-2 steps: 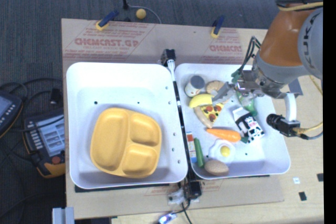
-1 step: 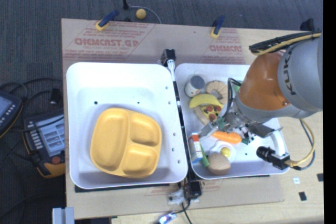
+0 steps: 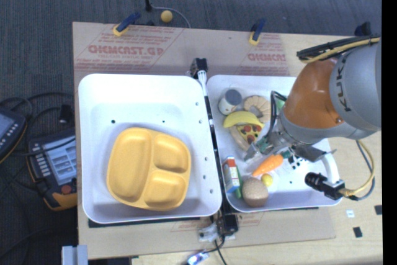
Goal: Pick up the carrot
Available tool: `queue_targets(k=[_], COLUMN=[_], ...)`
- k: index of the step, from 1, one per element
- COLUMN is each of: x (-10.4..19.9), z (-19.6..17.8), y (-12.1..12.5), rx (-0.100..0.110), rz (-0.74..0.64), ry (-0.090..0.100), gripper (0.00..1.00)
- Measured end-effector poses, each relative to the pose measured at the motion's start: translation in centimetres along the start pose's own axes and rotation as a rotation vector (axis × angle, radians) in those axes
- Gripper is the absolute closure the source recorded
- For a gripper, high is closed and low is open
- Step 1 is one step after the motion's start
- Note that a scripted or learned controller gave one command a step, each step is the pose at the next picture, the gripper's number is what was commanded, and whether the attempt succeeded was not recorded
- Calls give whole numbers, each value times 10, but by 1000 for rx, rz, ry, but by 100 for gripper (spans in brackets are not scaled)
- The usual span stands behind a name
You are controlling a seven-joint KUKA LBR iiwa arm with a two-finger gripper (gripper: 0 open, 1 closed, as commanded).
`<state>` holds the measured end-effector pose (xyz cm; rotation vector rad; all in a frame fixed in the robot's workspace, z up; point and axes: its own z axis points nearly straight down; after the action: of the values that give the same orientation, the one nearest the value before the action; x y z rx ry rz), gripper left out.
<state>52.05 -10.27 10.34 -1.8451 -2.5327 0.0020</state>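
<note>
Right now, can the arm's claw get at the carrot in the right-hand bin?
Probably yes. The claw hangs just above the carrot, whose upper side lies uncovered. The potato and a small yellow piece crowd its lower side, and the pizza slice lies close above it, so finger room looks tight.

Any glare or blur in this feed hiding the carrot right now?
Camera view: the carrot reads sharp and evenly lit, with no glare on it; a washed-out bright patch sits at the top right corner; the arm's bulk covers the right bin beyond the carrot.
</note>
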Motion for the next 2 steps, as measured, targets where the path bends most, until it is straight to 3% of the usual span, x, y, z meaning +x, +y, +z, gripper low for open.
queue_targets(k=[1, 2], x=[-14, 13], z=[11, -123], y=[-33, -22], rx=[-28, -12], rz=[-156, -183], ry=[-12, -11], gripper=[100, 100])
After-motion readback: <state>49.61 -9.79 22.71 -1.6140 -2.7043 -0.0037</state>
